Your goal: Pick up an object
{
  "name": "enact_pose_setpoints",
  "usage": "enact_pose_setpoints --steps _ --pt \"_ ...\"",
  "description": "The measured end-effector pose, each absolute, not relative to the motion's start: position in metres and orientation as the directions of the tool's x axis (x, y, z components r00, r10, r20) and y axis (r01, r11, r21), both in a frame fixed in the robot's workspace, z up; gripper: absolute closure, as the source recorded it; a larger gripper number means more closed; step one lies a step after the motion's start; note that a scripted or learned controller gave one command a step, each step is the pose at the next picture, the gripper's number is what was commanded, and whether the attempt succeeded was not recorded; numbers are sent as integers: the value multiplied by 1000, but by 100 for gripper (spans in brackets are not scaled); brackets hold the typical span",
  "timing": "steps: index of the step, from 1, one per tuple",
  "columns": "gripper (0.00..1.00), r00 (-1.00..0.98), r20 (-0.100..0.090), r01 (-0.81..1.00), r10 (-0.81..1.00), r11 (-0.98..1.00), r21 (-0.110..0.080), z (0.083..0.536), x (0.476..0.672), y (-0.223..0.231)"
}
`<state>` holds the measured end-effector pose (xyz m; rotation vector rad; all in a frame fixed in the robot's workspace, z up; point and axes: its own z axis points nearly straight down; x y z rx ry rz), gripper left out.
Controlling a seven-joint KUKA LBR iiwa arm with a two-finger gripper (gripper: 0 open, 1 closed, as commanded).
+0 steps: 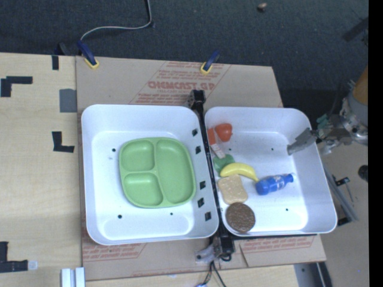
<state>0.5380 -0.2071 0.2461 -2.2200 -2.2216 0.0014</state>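
Note:
The right bin (299,121) holds several small objects along its left side. An orange-red piece (222,131) lies at the top, a small green piece (224,161) below it, then a yellow banana (239,170). A tan bread slice (232,189) and a round brown cookie (240,217) sit nearer the front. A blue bottle (274,183) lies on its side towards the bin's middle. My gripper (299,143) hangs over the right bin's right rim, above and to the right of the blue bottle, with nothing seen in it.
The left bin (99,130) holds a green divided plate (157,172). A black divider with clips (203,160) runs between the bins. Both bins rest on a cardboard sheet (173,82) held by yellow clamps (90,58).

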Motion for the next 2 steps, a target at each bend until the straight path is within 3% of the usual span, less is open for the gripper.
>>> enact_pose_setpoints --steps 1,2 --pt "0 -2 1 1000 1000 2 -3 163 562 -148" --pt "0 0 -2 1000 1000 0 6 88 533 -98"
